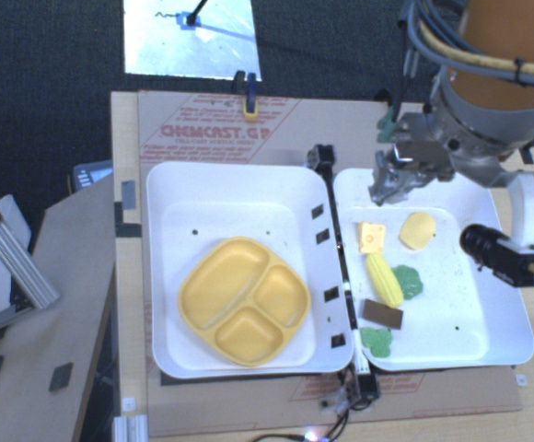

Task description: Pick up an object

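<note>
Gripper (388, 190) over right bin (474, 325) far-left corner; jaw state unreadable. Nothing lifted; corn (384, 279), cheese (371, 238) lie untouched.

Grey arm (499, 122), wide orange band (516, 21) above the wrist. Dark cables (425, 28) bundled with one yellow cable (488, 60), looped across the orange. Wrist housing pale grey, rounded. Gripper (388, 190) dull silver metal, blocky, hard-edged, a few bright glints.
</note>
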You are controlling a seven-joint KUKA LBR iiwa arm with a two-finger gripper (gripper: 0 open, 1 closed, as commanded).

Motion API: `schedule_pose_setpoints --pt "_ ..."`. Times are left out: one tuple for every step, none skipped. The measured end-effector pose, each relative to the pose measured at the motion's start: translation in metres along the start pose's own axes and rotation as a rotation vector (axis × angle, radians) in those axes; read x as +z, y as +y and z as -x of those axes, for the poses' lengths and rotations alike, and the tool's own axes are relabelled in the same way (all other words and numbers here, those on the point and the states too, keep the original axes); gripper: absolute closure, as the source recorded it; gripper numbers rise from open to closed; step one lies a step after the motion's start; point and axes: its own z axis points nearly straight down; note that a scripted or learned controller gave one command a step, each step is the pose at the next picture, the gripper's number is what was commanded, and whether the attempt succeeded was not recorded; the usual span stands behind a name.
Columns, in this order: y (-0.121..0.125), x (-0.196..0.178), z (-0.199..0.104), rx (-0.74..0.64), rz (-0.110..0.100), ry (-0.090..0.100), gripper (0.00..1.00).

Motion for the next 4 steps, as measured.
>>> schedule_pose_setpoints --pt "0.004 -0.063 -0.044 0.002 0.003 -0.001 1.00" --pt "0.097 -0.077 0.018 0.015 0.000 -0.006 1.00" --pt "0.129 -0.077 0.100 0.017 -0.002 -0.007 1.00" --pt "0.120 -0.078 0.159 0.015 -0.002 -0.006 1.00"
